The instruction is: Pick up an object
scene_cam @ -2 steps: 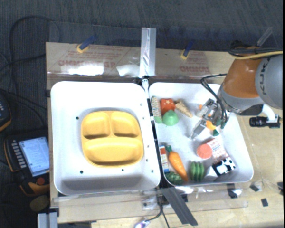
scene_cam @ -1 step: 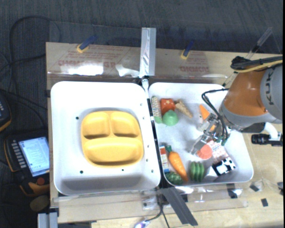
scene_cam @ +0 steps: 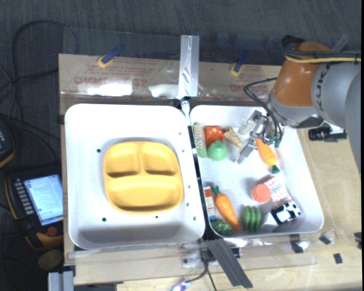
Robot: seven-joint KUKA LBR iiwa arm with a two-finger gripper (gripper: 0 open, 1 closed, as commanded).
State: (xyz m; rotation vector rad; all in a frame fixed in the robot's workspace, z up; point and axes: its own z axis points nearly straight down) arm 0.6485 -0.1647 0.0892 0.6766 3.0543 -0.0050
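My gripper (scene_cam: 257, 144) hangs low over the back part of the right bin (scene_cam: 309, 190), its two grey fingers spread apart and nothing clearly between them. A small orange carrot-like piece with a green tip (scene_cam: 267, 155) lies just beside the right finger. To the left of the fingers lie a tan bread-like piece (scene_cam: 233, 138), a red tomato (scene_cam: 213, 133) and a green ball (scene_cam: 218, 152). Whether a finger touches the orange piece I cannot tell.
Nearer the front of the right bin are an orange carrot (scene_cam: 225, 208), a green striped vegetable (scene_cam: 251, 218), a pink disc (scene_cam: 261, 192), a pink packet (scene_cam: 279, 188) and a black-and-white item (scene_cam: 287, 212). A yellow divided tray (scene_cam: 144, 174) sits in the left bin (scene_cam: 85, 132).
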